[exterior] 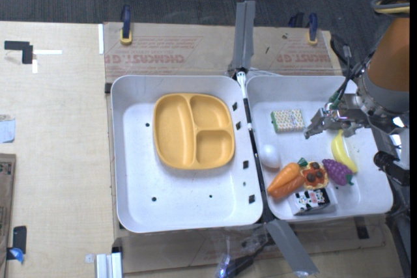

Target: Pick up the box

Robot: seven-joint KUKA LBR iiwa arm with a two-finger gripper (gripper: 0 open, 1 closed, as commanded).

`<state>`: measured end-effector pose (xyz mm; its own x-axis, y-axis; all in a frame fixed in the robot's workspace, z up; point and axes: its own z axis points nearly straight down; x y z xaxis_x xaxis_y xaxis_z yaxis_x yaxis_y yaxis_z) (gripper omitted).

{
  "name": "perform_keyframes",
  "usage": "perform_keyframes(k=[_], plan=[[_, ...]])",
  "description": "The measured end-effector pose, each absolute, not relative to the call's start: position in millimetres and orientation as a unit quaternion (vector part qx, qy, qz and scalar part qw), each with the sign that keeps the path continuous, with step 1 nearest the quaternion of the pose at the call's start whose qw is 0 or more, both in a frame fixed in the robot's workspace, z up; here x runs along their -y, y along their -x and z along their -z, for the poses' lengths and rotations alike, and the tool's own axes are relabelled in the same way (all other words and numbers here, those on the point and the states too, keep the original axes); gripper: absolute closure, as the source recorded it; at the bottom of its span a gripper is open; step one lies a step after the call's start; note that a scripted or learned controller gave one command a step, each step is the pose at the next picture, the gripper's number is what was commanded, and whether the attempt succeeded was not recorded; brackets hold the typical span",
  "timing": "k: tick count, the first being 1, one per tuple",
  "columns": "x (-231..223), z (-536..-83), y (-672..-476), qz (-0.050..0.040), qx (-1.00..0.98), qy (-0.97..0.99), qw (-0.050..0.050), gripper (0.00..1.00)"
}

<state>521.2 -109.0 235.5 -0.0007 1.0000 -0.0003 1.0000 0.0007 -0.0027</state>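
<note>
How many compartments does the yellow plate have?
3. The yellow plate lies in the left bin: one long compartment down its left side, one at upper right and one at lower right. None looks hidden.

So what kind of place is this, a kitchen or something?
Probably a robot lab, not a kitchen: a robot arm reaches over two white bins clamped to a workbench, and the food is toys, like the carrot and banana.

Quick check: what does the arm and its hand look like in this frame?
The arm has a broad orange band over a grey wrist section. Dark cables loop beside it. The hand is small, of grey and dark metal parts, with a hint of green wiring at its base.
</note>
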Motion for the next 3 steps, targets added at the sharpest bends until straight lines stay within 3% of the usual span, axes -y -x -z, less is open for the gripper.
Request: perform_keyframes(k=[1,2,3], plan=[[116,-108,-484.2,0.0033,0.755,0.655,-0.005,0.00],[129,-126,-546.0,-0.0003,0.755,0.655,0.000,0.00],[101,-94,-601.8,-0.0009,0.689,0.725,0.000,0.00]])
